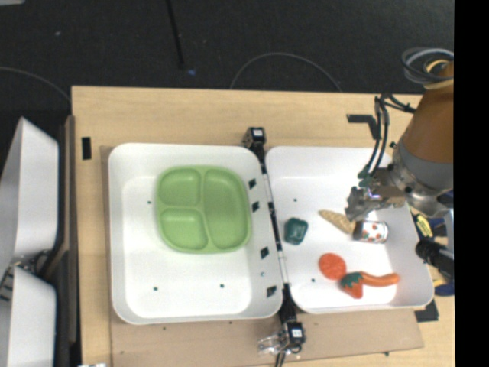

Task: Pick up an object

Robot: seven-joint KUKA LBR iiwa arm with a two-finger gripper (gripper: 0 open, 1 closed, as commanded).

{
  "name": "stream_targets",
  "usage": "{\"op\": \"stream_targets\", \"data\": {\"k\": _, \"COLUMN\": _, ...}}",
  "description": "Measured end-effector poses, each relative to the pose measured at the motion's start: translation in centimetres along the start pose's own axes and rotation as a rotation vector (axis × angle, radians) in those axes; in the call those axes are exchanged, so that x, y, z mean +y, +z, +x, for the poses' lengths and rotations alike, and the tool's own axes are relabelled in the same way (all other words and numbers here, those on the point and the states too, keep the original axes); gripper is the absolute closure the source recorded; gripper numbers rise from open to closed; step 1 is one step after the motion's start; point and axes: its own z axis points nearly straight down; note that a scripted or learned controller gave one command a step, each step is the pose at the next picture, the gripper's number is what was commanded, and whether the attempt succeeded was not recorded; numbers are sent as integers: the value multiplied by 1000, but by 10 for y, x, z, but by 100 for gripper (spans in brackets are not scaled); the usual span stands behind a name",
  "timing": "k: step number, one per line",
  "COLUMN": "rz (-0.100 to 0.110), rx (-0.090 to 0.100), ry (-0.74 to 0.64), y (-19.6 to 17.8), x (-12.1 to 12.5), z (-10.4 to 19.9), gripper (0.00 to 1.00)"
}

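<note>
Within the right-hand bin (306, 167), the claw (364, 205) hangs low over a tan, wedge-shaped piece (336, 220); whether it is open or closed cannot be told, since the wrist housing hides that part. The tan wedge is the likeliest target. It lies flat on the bin floor, its long axis running from upper left to lower right, narrow tip toward the divider, broad end passing under the claw. It appears small, light and rigid, probably toy plastic with a smooth surface, so a grip across the short width near mid-length should seat best. Just beside it lies a white-and-red cylinder (371, 232); nearer the front are an orange disc (331, 264) and an orange carrot-like toy (370, 280). A teal block (296, 230) sits toward the divider. A green divided plate (204, 209) occupies the left bin (130, 281) on the counter (153, 113).
</note>
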Motion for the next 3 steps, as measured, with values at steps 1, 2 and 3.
{"op": "stream_targets", "data": {"k": 1, "rz": 0, "rx": 1, "ry": -1, "y": -3, "x": 10, "z": 49, "gripper": 100}}
{"op": "stream_targets", "data": {"k": 2, "rz": 4, "rx": 1, "ry": 0, "y": 18, "x": 18, "z": 98, "gripper": 100}}
{"op": "stream_targets", "data": {"k": 3, "rz": 1, "rx": 1, "ry": 0, "y": 14, "x": 25, "z": 147, "gripper": 100}}
